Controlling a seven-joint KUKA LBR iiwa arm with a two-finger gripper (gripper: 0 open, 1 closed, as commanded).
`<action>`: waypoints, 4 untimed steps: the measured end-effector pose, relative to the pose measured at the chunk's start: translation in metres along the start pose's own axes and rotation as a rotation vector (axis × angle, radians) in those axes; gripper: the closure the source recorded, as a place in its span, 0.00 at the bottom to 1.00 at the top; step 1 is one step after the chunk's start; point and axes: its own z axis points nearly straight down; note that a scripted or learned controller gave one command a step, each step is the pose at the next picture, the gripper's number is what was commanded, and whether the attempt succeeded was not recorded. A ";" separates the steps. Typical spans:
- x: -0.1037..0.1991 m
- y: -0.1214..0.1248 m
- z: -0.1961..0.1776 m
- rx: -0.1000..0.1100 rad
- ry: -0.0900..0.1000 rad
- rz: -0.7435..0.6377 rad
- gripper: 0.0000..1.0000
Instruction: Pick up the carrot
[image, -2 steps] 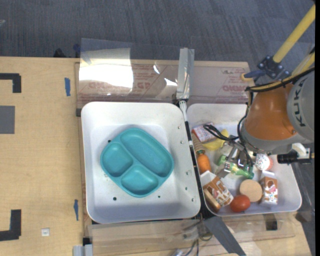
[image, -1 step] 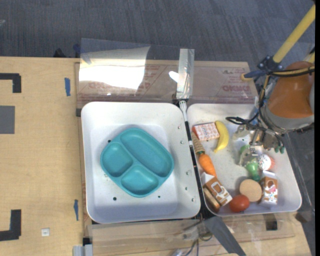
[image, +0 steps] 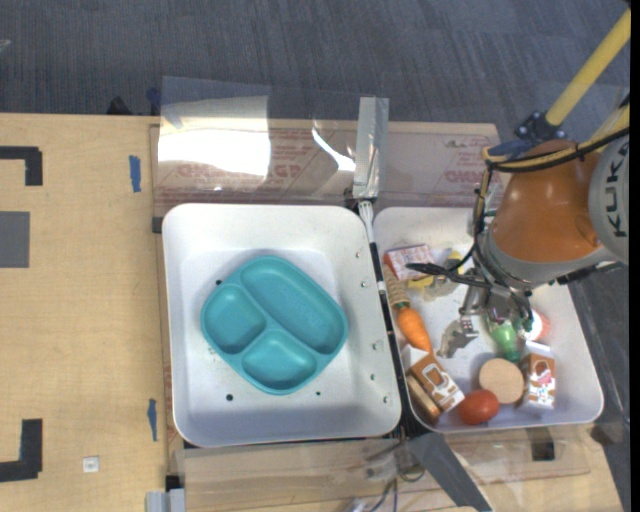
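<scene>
The carrot (image: 413, 328), orange with a green top, lies at the left side of the right bin (image: 585, 385), close to the wall between the two bins. My gripper (image: 462, 330) hangs low over the middle of that bin, just right of the carrot and apart from it. The arm's orange band (image: 540, 215) covers the bin's back right part. Nothing shows as held.
Crowding the carrot are a brown box (image: 435, 388), a red tomato (image: 480, 407), a tan round piece (image: 502, 380), a small carton (image: 540, 380), a green item (image: 508, 340) and a red-and-white packet (image: 408, 260). The left bin (image: 190, 240) holds a teal divided plate (image: 275, 320).
</scene>
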 end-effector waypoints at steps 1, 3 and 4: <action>-0.005 -0.001 0.025 0.003 0.003 -0.057 0.00; 0.060 0.071 -0.077 0.001 -0.004 -0.027 1.00; 0.045 -0.020 -0.225 0.008 -0.013 0.055 1.00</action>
